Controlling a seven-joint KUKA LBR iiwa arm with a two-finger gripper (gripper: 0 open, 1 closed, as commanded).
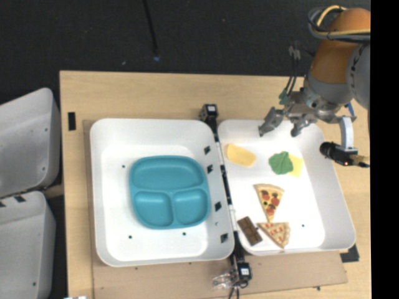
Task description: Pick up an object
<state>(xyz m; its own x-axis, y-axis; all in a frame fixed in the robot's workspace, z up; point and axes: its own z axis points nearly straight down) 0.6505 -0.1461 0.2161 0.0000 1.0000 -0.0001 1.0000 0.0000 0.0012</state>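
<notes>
The gripper [284, 124] hangs over the far edge of the right bin [330, 195], fingers spread wide with nothing between them. Below it lie a yellow piece [240, 155], a green leaf [281, 162], two pizza slices [270, 200] and a brown bar [250, 230]; the left bin [109, 142] holds a blue tray [168, 190].

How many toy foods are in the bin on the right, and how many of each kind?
Triangular pizza slices: 2, one with red toppings and one at the bin's front edge
Pale yellow oval piece: 1
Green leafy piece: 1
Small yellow piece beside the green one: 1
Dark brown bar: 1
Total: 6
</notes>
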